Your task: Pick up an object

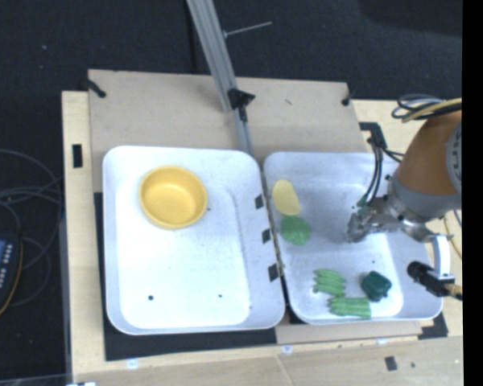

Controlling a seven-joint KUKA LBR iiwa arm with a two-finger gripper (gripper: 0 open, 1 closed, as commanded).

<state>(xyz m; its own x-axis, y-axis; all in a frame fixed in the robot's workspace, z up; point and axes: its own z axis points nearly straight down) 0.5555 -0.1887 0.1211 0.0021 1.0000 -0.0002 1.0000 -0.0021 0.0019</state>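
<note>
Every candidate object lies loose in a bin: a pale yellow piece (286, 197) and a round green piece (295, 231) by the right bin's (330, 163) left wall, two green pepper-like toys (329, 281) (350, 306) and a dark green block (376, 285) near its front edge, and a yellow bowl (173, 197) in the left bin (185, 296), so the pick looks not yet made. The gripper (359, 226) hangs low over bare floor in the right bin, apart from all of them; whether it is spread or clenched I cannot tell, and nothing shows in it
</note>
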